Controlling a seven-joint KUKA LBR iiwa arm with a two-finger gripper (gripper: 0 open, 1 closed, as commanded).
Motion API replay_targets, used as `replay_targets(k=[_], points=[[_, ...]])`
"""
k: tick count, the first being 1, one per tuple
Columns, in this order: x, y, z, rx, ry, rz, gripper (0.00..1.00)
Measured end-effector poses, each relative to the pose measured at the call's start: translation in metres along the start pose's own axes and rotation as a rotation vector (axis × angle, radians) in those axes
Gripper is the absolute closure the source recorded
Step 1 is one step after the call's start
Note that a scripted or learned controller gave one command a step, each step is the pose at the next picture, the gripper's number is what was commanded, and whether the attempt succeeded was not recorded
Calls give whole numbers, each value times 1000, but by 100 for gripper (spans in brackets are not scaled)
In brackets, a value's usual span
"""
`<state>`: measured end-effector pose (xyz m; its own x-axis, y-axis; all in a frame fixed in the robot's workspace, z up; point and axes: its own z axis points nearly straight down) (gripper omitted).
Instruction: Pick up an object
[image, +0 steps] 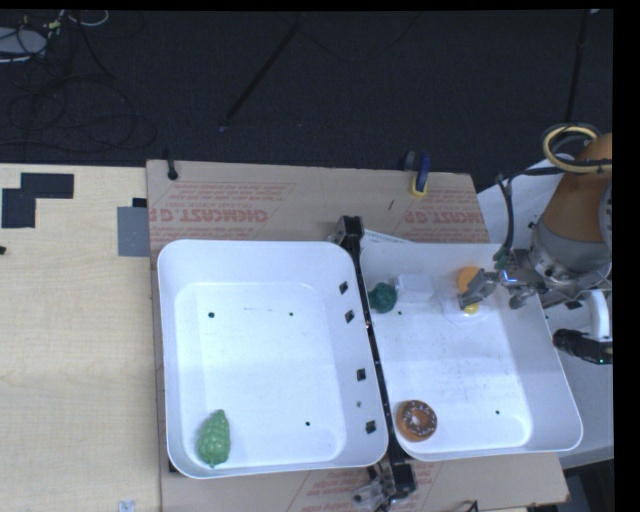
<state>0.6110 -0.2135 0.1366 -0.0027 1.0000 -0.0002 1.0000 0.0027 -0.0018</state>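
Note:
In the right bin (520, 440) lie several small objects. An orange and yellow piece (467, 277) sits near the far right wall. A dark teal lump (382, 296) rests by the divider, with a clear wrapped item (415, 289) just to its right. A brown glazed doughnut (416, 420) lies near the front wall. My gripper (492, 285) hangs low at the right bin's far right side, right next to the orange and yellow piece. A green leafy lump (213, 438) lies alone in the left bin's front left corner.
The left bin (260, 262) stands beside the right one, with a black clip rail (360, 330) between them. Both rest on brown cardboard (300, 205). The arm's orange band and cables (575, 195) rise at the right edge.

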Motion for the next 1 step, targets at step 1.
replay_targets(k=[1], points=[[0,0,0,0,0,0,0]])
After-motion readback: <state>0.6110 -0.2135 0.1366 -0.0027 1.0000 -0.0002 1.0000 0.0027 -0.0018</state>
